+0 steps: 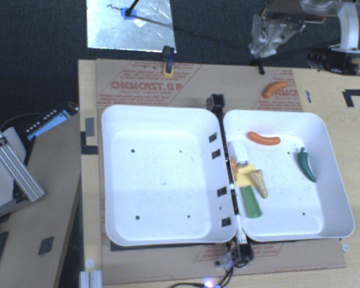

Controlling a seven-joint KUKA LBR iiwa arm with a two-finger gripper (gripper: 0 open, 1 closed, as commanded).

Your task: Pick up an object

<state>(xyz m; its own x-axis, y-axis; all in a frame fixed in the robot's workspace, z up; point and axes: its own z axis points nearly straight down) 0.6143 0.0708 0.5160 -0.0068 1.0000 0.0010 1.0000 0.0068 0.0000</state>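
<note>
1. Gripper [263,48]: raised beyond the right bin [324,218], nothing between its fingers; their spacing cannot be judged.
2. Sausage [264,139]: lies isolated inside the right bin, probably easiest to grasp.

both bins white: left bin [159,173], right bin [288,221], each with small dark specks. in the right bin: orange-red sausage [263,138], dark green pepper [306,164], bright green stick [251,201], yellow block [244,176], tan cone [259,183]. another orange sausage [275,89] on the brown board [186,83] with red lettering. silver-grey hand [265,36]. dark blue floor [36,41].
</note>
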